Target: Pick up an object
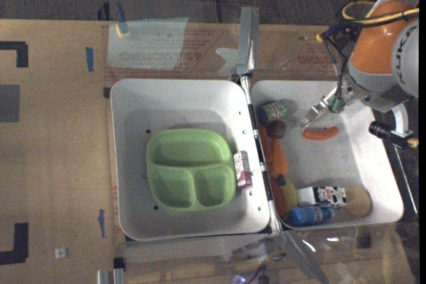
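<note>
- Camera view: the gripper (319,114) hangs over the right bin (383,206), fingers spread, holding nothing.
- An orange sausage (320,134) lies just below the fingertips.
- A green divided plate (191,168) sits in the left bin (126,143).

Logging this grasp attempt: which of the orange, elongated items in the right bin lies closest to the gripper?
The sausage, lying alone on the bin floor just below the gripper. The carrot lies farther off, along the bin's left wall with the other items.
</note>
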You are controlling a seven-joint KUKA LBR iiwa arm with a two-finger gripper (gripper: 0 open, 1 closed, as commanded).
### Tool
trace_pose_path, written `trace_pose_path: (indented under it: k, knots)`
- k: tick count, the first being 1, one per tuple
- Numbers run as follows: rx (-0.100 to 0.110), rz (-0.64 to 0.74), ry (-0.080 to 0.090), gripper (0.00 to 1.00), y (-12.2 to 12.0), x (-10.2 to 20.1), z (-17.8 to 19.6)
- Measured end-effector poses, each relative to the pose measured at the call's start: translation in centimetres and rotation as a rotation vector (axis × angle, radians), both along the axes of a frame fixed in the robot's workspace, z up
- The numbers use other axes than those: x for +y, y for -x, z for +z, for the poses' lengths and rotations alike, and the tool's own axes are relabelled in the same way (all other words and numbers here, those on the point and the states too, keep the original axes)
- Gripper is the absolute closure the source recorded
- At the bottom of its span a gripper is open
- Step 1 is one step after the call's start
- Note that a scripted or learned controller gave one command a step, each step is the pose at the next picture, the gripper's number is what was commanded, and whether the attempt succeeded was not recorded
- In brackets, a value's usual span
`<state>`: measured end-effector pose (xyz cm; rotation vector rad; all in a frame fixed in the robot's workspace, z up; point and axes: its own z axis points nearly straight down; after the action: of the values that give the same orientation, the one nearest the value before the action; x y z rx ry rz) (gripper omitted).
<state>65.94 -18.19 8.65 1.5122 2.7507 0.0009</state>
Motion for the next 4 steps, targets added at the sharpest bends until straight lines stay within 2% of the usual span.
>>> trace_pose_path:
  k: [1, 2, 3, 4]
  knots:
    - [0.0, 0.0, 0.0, 0.0, 0.0, 0.0, 0.0]
    - [-0.005, -0.003, 0.002, 0.0, -0.1, -4.2, 6.3]
    - [-0.003, 0.064, 0.001, 0.0, 1.8, -0.3, 0.0]
    - [-0.005, 0.062, 0.002, 0.0, 1.2, -4.2, 5.7]
